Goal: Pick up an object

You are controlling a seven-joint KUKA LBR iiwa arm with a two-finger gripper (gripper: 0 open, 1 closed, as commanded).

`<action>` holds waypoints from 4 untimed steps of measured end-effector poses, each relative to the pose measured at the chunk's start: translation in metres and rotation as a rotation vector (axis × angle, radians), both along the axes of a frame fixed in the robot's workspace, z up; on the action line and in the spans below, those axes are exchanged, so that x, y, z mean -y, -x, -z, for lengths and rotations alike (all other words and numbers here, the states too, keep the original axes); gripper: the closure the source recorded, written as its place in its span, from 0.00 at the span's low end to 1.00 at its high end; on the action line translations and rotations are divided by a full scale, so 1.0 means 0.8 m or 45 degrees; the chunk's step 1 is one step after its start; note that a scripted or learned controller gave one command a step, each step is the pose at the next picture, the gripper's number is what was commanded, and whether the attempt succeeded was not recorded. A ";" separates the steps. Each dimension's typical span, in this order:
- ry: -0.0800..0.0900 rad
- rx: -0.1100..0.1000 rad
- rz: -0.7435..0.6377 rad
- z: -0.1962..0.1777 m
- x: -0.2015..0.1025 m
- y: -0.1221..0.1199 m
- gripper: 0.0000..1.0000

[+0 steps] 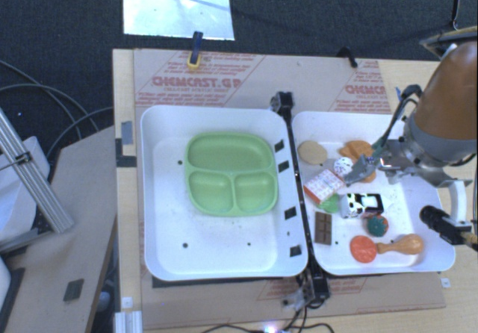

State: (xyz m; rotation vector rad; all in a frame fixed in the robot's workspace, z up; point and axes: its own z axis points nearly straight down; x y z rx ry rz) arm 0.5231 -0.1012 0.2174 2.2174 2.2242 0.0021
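My gripper [364,168] hangs low over the middle of the right bin [418,197], at the end of the grey arm with its orange band. It is just right of a white die [342,166] and below an orange piece [357,150]. Just under it lies a black-and-white cow toy [363,204]. A red-and-white box [323,185] sits to its lower left. A tan round biscuit [313,152] lies further left. I see nothing held.
The right bin also holds a brown chocolate bar [323,228], a teal and red ball [377,225], a red disc [364,249] and a tan drumstick [402,246]. A green divided plate [230,174] lies in the left bin [160,197].
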 end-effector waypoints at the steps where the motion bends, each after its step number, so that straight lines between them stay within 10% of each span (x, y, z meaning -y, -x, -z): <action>1: -0.003 -0.013 0.004 0.127 -0.005 0.049 0.00; 2: -0.002 -0.005 0.000 0.168 -0.024 0.046 0.00; 3: -0.001 0.001 0.003 0.153 -0.023 0.044 1.00; 4: -0.003 0.013 -0.010 0.034 -0.095 0.031 1.00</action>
